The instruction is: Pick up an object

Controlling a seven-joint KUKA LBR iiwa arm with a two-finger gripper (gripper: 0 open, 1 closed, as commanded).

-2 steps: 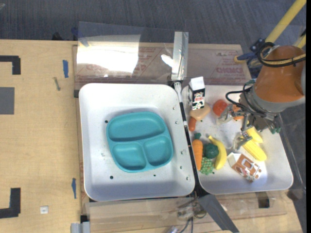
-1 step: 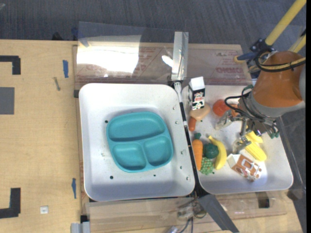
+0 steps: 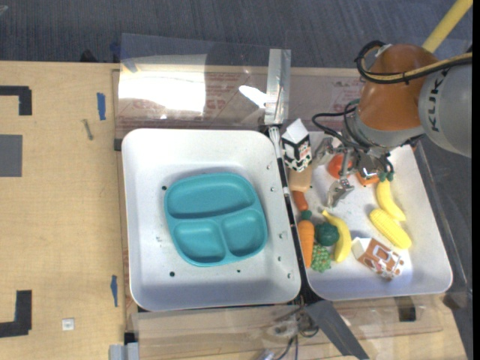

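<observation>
Gripper [image 3: 343, 190] low in the right bin [image 3: 431, 265], fingers slightly apart with nothing visible between them. Just behind it, an orange-red toy [image 3: 366, 172]. Nearby: 2 yellow bananas [image 3: 390, 216], a carrot [image 3: 306, 240], a small milk carton [image 3: 297, 147]. Left bin [image 3: 142, 201] with a teal divided plate [image 3: 216, 217].

"KU" of KUKA logo legible on grey arm [image 3: 450, 118], rest cut off.
</observation>
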